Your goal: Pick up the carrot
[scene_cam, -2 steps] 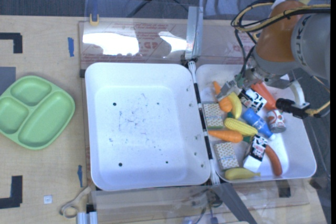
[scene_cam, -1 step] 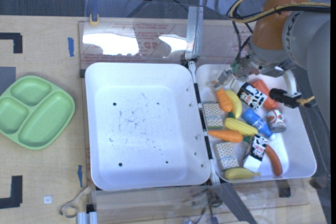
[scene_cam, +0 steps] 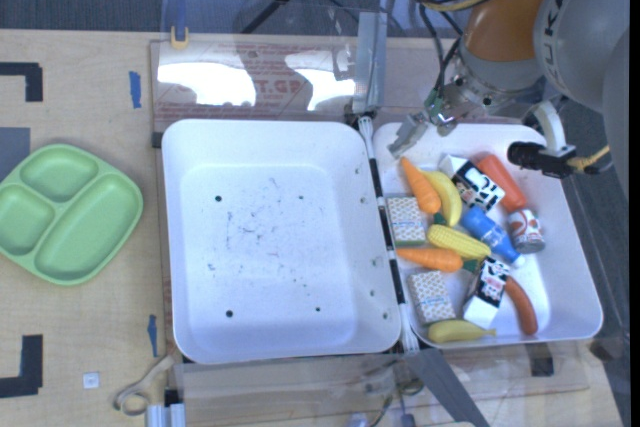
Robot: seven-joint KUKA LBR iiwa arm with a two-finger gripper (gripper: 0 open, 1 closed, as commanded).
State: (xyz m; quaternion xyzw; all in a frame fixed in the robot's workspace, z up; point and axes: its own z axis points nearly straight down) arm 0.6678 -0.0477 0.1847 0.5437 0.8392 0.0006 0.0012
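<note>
I see gripper (scene_cam: 410, 137) over right bin's (scene_cam: 580, 300) upper-left corner, fingers parted a little, nothing between them. Nearest carrot (scene_cam: 420, 184) just below gripper, long axis running up-left to down-right, beside banana (scene_cam: 447, 196). Second carrot (scene_cam: 430, 258) farther down, lying nearly level under corn cob (scene_cam: 458, 239). My guess: short drop, wrist turned across upper carrot.

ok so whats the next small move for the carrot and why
Probably lower the tool toward the upper carrot. The tool sits above the right bin's top-left corner with nothing between its fingers, and that carrot lies just below it, beside a banana.
</note>
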